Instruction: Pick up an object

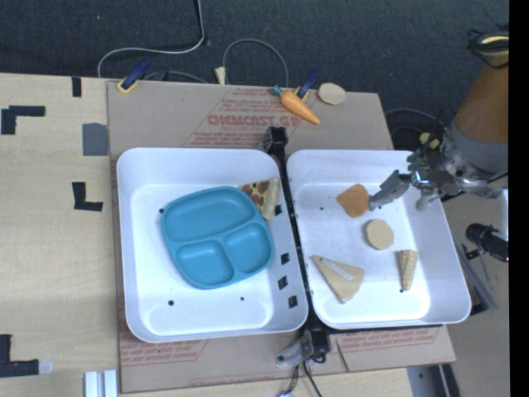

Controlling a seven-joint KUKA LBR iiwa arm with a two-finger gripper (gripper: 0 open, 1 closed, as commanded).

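Note:
In the right bin (438, 246) lie an orange-brown toast-like piece (354, 200), a round tan cookie (379, 235), a small ice-cream cone (407, 268) and a tan wedge (338, 276). My gripper (388, 192) reaches in from the right, low over the bin's upper right part. Its dark finger tip sits just right of the orange-brown piece. Nothing shows between its fingers.
The left bin (136, 222) holds a blue divided tray (216, 236) and a pizza slice (263, 194) at the tray's upper right. Behind the bins, on the cardboard, lie a toy carrot (298, 106) and a pale round piece (331, 94). Cables run along the back.

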